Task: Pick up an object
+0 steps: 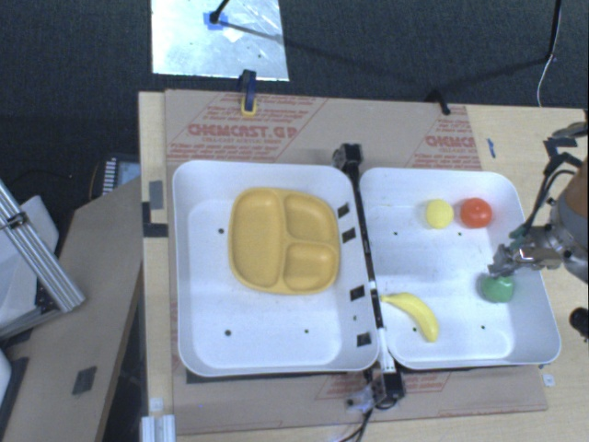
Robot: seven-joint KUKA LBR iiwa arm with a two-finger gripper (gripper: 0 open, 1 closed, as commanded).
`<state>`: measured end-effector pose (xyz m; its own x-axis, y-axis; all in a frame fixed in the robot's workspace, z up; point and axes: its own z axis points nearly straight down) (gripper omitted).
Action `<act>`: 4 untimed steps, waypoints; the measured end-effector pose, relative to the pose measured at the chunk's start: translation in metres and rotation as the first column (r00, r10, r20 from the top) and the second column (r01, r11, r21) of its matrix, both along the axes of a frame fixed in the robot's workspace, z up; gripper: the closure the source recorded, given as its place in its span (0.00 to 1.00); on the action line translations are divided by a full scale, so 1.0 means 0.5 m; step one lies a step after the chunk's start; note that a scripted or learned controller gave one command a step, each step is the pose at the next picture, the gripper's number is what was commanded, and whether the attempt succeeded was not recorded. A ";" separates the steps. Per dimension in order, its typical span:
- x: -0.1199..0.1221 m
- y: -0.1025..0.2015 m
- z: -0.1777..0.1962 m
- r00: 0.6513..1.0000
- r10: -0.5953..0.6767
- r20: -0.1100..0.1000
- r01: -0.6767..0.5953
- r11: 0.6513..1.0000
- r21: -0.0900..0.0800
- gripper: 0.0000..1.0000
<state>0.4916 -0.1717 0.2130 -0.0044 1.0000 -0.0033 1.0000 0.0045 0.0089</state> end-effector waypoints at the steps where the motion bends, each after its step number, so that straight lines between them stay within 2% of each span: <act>1: 0.002 0.000 0.009 1.000 0.000 -0.006 0.000 1.000 0.002 1.00; 2: 0.019 0.103 -0.006 1.000 0.005 -0.006 -0.005 1.000 0.005 1.00; 4: 0.007 0.345 -0.014 1.000 0.007 -0.007 -0.007 1.000 0.006 1.00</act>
